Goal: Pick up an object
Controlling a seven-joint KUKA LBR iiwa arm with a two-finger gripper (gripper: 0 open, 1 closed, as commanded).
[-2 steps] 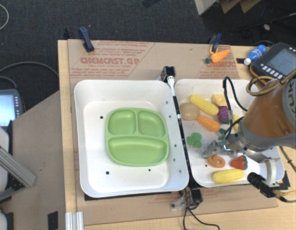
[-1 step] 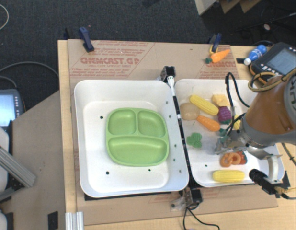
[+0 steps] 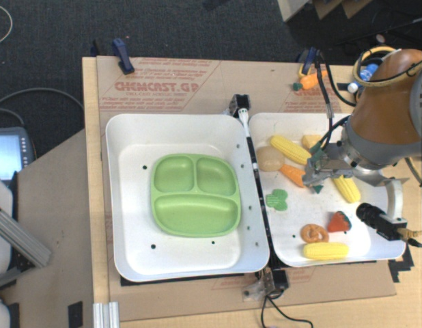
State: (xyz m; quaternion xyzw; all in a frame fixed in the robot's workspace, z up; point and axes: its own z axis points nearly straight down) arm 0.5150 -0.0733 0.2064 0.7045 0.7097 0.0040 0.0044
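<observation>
The right white bin (image 3: 293,219) holds several toy foods. Among them are a corn cob (image 3: 289,148), an orange carrot (image 3: 290,174), a tan bun-like piece (image 3: 269,159), a green leafy piece (image 3: 277,199) and a brown ring (image 3: 313,234). It also holds a red piece (image 3: 339,221), a yellow piece (image 3: 326,251) and a second corn cob (image 3: 346,188). My gripper (image 3: 315,178) hangs low in this bin, at the carrot's right end and between the two cobs. The wrist hides whatever lies under it.
The left white bin (image 3: 119,183) holds a green divided plate (image 3: 195,195). A raised rim with a black clip (image 3: 239,104) separates the bins. A black fitting (image 3: 377,221) juts in at the right bin's right side. A small orange item (image 3: 306,82) lies on the bench behind.
</observation>
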